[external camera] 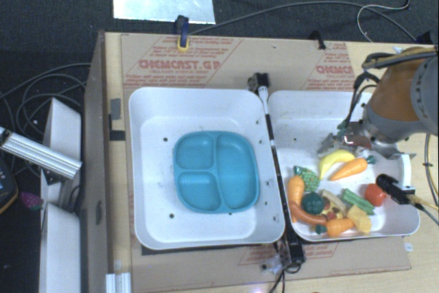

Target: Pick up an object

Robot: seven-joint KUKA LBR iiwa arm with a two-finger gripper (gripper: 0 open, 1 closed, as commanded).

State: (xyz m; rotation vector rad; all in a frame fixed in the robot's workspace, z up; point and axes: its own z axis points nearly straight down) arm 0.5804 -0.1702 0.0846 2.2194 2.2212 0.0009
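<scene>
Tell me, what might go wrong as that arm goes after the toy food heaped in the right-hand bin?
The toy food lies packed together: the banana touches the carrot, so the gripper just above them might nudge both and lift neither. The pile sits close to the right bin's near wall, so a push could jam pieces against it. The rounded pieces, like the tomato, may slip from a two-finger grip.
</scene>
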